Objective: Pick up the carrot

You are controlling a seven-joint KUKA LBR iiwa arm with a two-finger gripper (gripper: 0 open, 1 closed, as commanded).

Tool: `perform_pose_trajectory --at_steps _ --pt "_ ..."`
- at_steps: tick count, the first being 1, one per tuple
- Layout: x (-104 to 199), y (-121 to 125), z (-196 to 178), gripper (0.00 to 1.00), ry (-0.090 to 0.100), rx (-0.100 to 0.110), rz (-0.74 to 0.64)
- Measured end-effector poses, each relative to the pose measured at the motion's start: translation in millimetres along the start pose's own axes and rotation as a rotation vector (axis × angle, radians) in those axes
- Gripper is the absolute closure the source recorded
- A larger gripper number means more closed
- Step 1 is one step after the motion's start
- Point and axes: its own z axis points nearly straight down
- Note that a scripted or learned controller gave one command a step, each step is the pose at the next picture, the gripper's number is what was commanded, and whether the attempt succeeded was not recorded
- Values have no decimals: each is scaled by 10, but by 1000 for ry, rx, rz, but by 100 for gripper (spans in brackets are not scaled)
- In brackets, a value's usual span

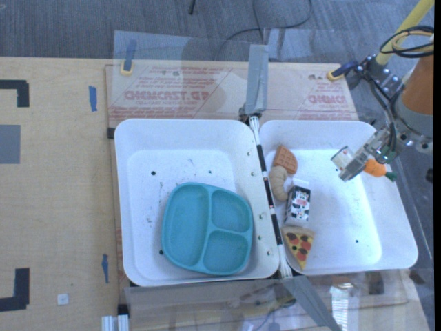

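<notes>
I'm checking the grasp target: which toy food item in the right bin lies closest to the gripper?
The carrot, the small orange piece right beside the gripper at the bin's right side; the other toys cluster along the left wall.

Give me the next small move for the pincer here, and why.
Probably hold and lift slowly. The pincer sits above the right bin's far right side, and an orange piece, likely the carrot, shows right beside it. Whether the carrot is actually gripped can't be told, so a slow raise would reveal that.
</notes>
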Motion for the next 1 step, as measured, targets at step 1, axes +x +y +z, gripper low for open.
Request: perform_pose_trajectory --at_steps 1 --pt "252 493 169 100 2 1 -71"
